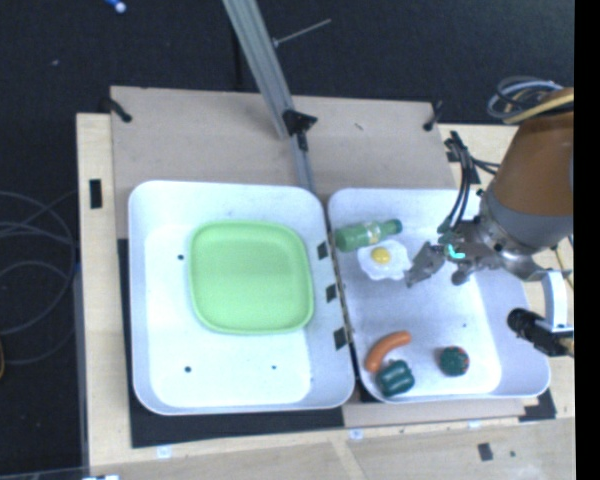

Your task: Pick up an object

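The right bin holds several toy foods. A green bottle lies near its back left, with a fried egg just in front of it. An orange sausage, a green pepper and a dark green round piece lie along the front. My gripper hovers over the middle of this bin, just right of the egg. It is open, its fingers spread with nothing between them.
A light green square plate lies in the left bin. A grey pole slants up from the divider between the bins. Cables and a black fitting sit at the right bin's right edge.
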Motion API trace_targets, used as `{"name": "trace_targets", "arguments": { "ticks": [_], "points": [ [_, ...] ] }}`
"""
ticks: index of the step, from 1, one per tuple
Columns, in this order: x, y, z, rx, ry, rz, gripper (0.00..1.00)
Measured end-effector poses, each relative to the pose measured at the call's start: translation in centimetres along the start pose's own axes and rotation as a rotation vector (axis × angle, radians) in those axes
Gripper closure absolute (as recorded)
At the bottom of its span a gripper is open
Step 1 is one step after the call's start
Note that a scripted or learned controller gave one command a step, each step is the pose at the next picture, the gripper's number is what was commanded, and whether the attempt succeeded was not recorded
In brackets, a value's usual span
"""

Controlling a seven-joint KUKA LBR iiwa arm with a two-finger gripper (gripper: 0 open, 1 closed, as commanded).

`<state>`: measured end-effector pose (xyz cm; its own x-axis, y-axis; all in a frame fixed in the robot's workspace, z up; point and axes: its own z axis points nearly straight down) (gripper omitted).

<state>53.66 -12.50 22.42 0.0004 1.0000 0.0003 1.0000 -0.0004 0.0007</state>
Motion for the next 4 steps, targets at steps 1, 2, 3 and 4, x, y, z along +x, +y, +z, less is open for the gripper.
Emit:
{"name": "trace_targets", "arguments": {
  "ticks": [1, 2, 3, 4],
  "points": [
    [0.0, 0.0, 0.0, 0.000, 0.000, 0.000, 0.00],
    [-0.6, -0.6, 5.9, 0.005, 0.000, 0.001, 0.00],
    [-1.5, -0.4, 10.7, 0.004, 0.000, 0.001, 0.00],
    [-1.6, -0.4, 12.4, 0.001, -0.001, 0.000, 0.00]
  ]
}}
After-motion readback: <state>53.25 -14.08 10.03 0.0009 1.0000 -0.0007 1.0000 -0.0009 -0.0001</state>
